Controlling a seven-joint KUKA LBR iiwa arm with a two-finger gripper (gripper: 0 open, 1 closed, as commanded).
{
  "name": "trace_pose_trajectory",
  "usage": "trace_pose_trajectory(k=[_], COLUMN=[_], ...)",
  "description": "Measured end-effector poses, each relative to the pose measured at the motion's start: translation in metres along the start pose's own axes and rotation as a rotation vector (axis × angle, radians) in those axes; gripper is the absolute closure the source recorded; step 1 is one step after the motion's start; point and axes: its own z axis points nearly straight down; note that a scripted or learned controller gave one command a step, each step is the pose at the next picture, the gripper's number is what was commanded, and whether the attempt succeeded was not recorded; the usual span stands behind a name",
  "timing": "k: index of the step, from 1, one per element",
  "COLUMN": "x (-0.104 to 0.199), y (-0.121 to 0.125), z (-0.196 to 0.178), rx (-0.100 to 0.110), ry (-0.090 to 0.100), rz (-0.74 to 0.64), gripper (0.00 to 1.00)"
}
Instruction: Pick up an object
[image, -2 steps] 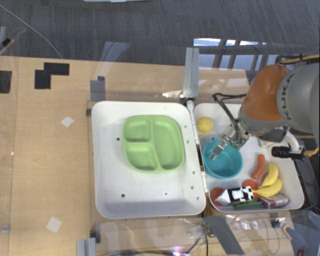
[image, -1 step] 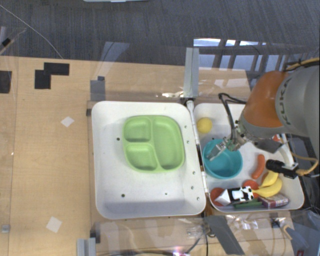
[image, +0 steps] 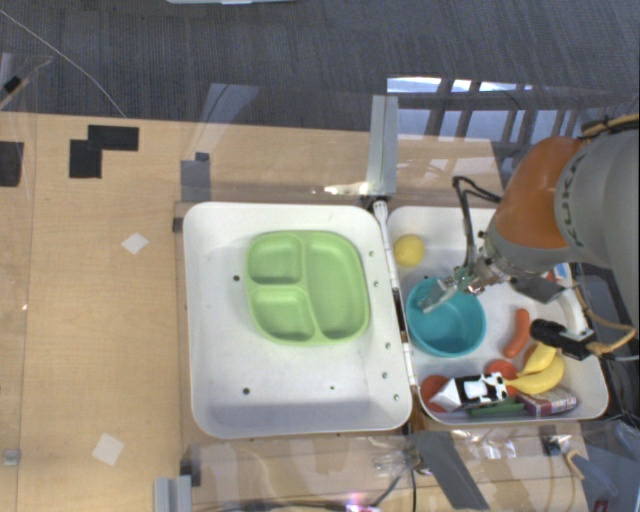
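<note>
The gripper (image: 452, 288) is hanging over the smooth, round teal bowl (image: 446, 320), directly beneath it; I cannot tell its grip state. Its tips are risking a slip off that hard, thin rim. A matte yellow ball (image: 408, 249) is lying just beyond, upper-left.

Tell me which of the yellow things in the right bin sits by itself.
The small round yellow ball, alone near the far left corner of the right white bin. The curved yellow banana lies crowded among other items at the near right.

grey arm (image: 600, 195), orange band (image: 535, 195)
</note>
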Motion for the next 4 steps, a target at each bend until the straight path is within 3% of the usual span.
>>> trace_pose_trajectory(k=[1,2,3,4], x=[0.002,-0.057,-0.054,-0.035], y=[-0.066,-0.031,-0.089,-0.076], z=[-0.002,0.0,-0.001,-0.001], rx=[-0.001,0.0,0.002,0.0], ry=[-0.002,-0.004,-0.003,-0.005], rz=[0.018,0.074,0.15,0.191], gripper=[0.0,0.0,0.0,0.0])
